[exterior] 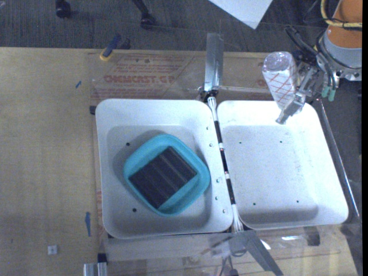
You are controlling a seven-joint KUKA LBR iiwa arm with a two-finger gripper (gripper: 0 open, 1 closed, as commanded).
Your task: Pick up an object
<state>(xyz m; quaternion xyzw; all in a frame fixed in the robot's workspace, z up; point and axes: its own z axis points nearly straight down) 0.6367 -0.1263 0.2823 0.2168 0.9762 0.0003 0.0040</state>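
Camera view: gripper [290,109] at right bin [287,211] far edge, clamped on clear bottle [280,79], lifted. Pick seems done. Next: hold firm, raise clear. Blue container [167,174] lower left.

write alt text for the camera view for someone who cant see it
The gripper holds a clear bottle with red crosshatching above the right bin's far edge. The left bin holds a blue square container with a dark ridged inside.

Two bins sit side by side on the bench [46,154]; a square dish [167,174] lies in the left bin [109,119], a bottle [280,79] above the right bin's [276,171] far edge
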